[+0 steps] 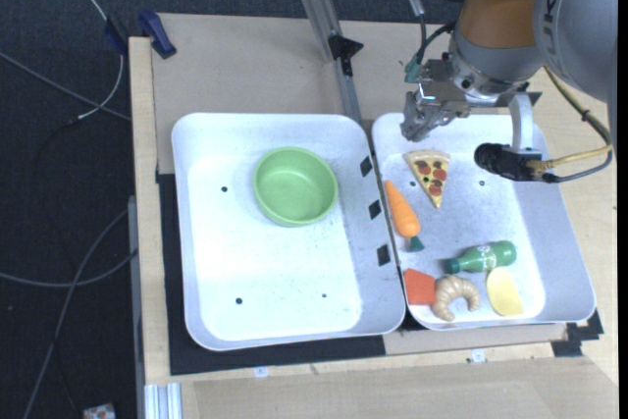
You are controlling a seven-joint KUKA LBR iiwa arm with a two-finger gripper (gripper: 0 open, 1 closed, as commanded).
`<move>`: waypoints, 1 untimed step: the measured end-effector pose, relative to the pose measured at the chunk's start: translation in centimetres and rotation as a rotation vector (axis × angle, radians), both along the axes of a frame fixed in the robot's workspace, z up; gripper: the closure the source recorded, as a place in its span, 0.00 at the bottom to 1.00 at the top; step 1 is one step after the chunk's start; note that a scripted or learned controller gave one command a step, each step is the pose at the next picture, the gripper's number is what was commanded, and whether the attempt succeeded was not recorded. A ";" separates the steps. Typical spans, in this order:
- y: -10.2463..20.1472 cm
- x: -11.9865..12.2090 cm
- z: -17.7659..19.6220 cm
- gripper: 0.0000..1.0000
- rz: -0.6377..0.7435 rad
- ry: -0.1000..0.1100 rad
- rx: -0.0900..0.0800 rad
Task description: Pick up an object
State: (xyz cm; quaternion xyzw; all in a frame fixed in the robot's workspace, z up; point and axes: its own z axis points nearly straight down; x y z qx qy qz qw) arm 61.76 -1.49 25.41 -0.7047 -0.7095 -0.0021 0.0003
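Two white bins fill your bench: the gripper hangs at the right bin's far edge above a pizza slice, finger state unclear.

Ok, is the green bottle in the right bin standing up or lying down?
Lying down. The green bottle rests on its side on the right bin floor, cap end toward the carrot, beside the croissant.
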 end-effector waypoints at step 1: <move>4.4 0.9 -0.2 1.00 -0.002 0.001 -0.001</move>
